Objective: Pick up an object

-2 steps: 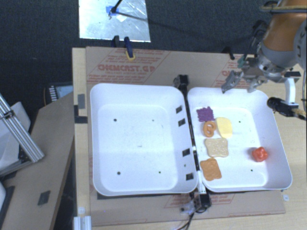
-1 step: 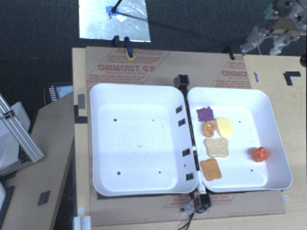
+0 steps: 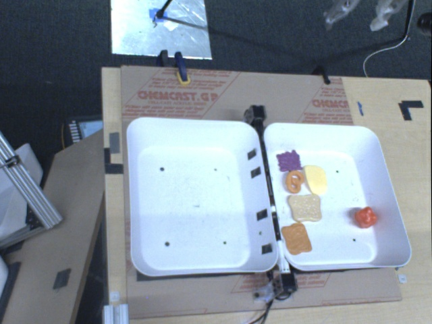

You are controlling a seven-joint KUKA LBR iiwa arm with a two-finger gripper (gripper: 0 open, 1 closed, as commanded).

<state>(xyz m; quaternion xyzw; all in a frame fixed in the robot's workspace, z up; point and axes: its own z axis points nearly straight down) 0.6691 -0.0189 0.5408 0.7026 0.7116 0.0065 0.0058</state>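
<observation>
I count two shallow white bins on the worktop (image 3: 378, 90), side by side: the left white bin (image 3: 192, 198) and the right white bin (image 3: 381, 181). In the right bin I see six small items: one purple jagged piece (image 3: 289, 160), one orange ring (image 3: 294, 181), one pale yellow oval piece (image 3: 316, 179), one tan toast-like slice (image 3: 305, 208), one orange-brown square slab (image 3: 296, 238) and one red rounded lump (image 3: 365, 217) well apart from the others. The end effector (image 3: 360, 10) hangs high at the upper right, beyond the bins, its two pale fingers spread apart with nothing between them
</observation>
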